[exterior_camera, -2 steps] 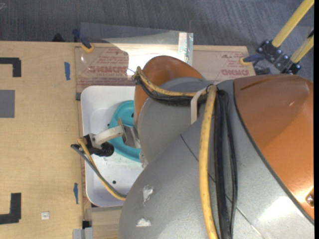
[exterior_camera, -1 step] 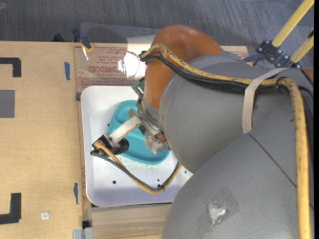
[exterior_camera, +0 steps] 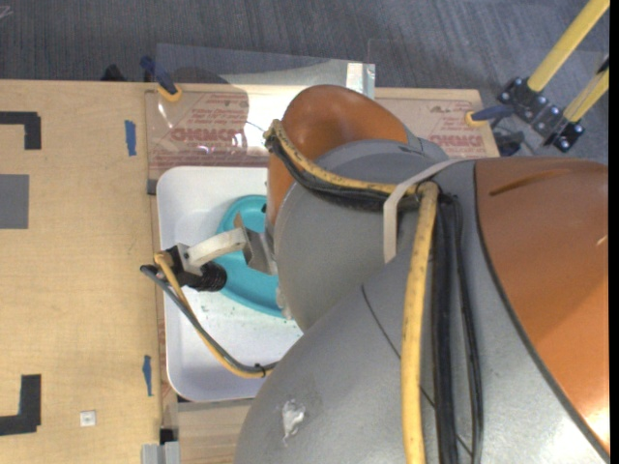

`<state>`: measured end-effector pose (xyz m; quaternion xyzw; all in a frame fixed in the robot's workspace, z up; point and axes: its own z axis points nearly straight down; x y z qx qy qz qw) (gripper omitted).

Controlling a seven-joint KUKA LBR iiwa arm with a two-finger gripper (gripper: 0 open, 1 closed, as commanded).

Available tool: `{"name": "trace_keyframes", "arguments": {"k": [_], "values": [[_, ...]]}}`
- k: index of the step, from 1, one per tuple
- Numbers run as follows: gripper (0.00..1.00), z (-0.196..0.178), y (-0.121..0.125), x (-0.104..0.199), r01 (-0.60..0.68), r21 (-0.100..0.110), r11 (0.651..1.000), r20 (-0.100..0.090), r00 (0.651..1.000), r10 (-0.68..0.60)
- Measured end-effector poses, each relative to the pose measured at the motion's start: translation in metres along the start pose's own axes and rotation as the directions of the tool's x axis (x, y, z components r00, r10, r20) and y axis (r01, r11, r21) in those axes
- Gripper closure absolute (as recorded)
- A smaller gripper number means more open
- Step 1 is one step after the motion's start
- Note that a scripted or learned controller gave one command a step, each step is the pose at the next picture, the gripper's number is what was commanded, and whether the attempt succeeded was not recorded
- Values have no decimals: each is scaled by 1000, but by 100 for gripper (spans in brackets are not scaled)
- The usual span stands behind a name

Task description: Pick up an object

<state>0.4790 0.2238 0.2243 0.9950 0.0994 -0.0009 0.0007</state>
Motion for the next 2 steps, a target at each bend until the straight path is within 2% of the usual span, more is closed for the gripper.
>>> {"name": "trace_keyframes", "arguments": {"k": [1,2], "values": [[100,19,-1,-1,243,2,970,3,970,-243],[100,25,0,0,0,0,1000,-2,1000,0]]}}
